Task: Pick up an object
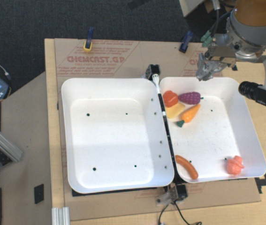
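two shallow white plastic bins side by side on cardboard-topped bench: left bin (76, 139), right bin (250, 125) holding all the toys. grey kuka arm with orange band (254, 13) reaching in from right, two-finger gripper (207, 71) hanging over far rim of right bin, above and just right of the toy cluster, nothing seen between fingers; released or clenched, cannot tell at this angle. cluster near divider at far left of right bin: purple bumpy grape-like toy (189, 97), red rounded pepper-like toy (170, 98) touching pale yellow wedge toy (175, 110), orange carrot toy with green tip (190, 113) leaning against wedge. apart at near edge: orange-brown sausage toy (187, 167), pink lumpy toy (235, 165) in near right corner. probably hollow plastic, light, stiff, smooth and a bit slippery. likely best pick: purple toy, nearest gripper, pinch across short width. crowded neighbours risk a nudge; sausage and pink toy stand freer.
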`<state>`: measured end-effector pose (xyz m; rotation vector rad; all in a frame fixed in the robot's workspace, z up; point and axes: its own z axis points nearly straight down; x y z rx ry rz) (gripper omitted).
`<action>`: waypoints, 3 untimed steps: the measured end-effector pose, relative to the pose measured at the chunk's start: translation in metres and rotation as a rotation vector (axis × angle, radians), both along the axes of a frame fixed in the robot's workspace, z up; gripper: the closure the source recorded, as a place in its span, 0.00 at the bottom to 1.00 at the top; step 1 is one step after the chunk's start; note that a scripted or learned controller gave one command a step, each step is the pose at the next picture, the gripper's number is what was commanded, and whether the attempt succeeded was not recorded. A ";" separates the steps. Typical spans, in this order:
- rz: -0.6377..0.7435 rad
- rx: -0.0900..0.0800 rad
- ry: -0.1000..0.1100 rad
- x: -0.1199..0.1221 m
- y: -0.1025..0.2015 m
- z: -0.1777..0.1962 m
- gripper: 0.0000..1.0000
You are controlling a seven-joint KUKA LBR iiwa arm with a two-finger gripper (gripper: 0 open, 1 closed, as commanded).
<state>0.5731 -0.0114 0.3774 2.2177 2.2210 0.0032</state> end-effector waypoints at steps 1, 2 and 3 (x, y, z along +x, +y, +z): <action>0.000 0.000 0.001 0.000 0.000 -0.001 0.00; 0.001 0.000 -0.002 0.001 0.000 0.010 1.00; 0.000 -0.001 -0.001 0.000 0.000 0.010 0.00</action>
